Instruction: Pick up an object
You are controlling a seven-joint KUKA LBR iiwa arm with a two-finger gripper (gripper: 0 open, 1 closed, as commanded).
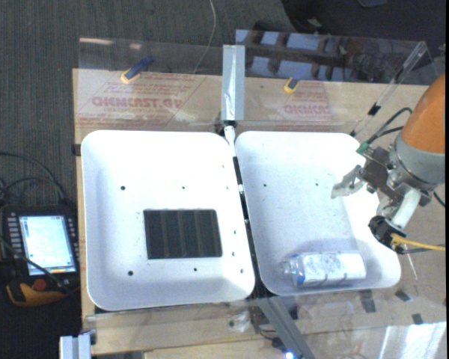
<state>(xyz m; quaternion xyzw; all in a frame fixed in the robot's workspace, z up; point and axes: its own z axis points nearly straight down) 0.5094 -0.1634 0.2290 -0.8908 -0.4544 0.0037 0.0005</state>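
Dark carpet lies around the tabletop (90, 96) with two white bins. A crinkly plastic bottle (323, 268) lies flat at the lower edge of the right bin (299, 170). The jaws (349, 183) hang at middle right; I cannot tell their state. The round bottle might roll or slip away.

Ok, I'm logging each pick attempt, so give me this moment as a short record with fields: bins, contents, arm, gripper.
left bin: holds a dark ribbed rectangular pad, lying flat near its middle
right bin: holds a clear plastic bottle, lying on its side by the near wall
arm: over the right bin's right edge
gripper: above the bin's right part, apart from the bottle, nothing seen between its fingers
finger state: cannot tell
beside bench: handheld screen unit on the floor at left
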